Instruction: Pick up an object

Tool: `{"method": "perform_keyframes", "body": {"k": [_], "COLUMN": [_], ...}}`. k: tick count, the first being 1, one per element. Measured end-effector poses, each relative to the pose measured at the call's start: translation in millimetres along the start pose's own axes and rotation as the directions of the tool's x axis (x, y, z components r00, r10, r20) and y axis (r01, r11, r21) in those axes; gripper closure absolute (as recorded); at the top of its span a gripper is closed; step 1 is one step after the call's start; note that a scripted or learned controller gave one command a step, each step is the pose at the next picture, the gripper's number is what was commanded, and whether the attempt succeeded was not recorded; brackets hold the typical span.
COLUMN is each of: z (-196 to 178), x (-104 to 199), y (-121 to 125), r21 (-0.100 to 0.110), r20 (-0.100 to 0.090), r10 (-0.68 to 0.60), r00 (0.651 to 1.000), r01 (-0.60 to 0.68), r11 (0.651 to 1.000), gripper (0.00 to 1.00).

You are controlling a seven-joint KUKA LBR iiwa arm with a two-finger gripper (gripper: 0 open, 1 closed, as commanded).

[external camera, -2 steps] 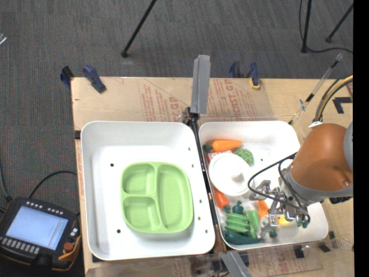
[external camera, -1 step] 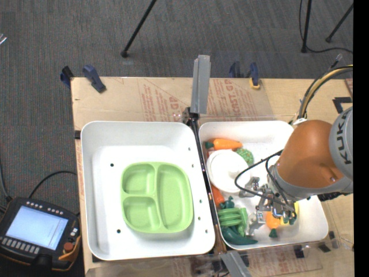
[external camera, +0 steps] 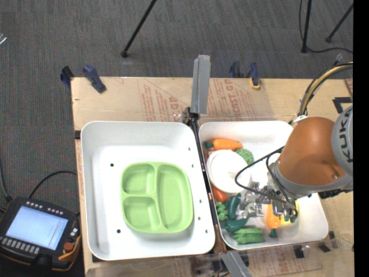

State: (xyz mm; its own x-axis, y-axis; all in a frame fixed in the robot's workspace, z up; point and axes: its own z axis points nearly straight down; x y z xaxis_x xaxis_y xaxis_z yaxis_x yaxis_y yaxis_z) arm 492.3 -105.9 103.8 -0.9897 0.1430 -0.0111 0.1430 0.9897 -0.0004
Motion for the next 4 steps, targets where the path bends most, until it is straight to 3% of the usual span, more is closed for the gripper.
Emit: {"method": "perform_keyframes", "body": {"k": [1, 2, 3, 4], "z": [4, -114, -26, 12], "x": [15, -8, 7, 4], "y": [-6, -29, -39, -7], "r21": [-0.004, 0.001, -0.009, 0.000], "r20": [-0.013, 0.001, -0.015, -0.004], "r10": [-0.171, -0.158, -0.354, -0.388], "r00": [0.985, 0.987, 0.935, 0.922], "r01": [0.171, 0.158, 0.354, 0.388], "r11": [0.985, 0.987, 0.935, 0.922], "gripper": [1.00, 1.00, 1.00, 1.00]}}
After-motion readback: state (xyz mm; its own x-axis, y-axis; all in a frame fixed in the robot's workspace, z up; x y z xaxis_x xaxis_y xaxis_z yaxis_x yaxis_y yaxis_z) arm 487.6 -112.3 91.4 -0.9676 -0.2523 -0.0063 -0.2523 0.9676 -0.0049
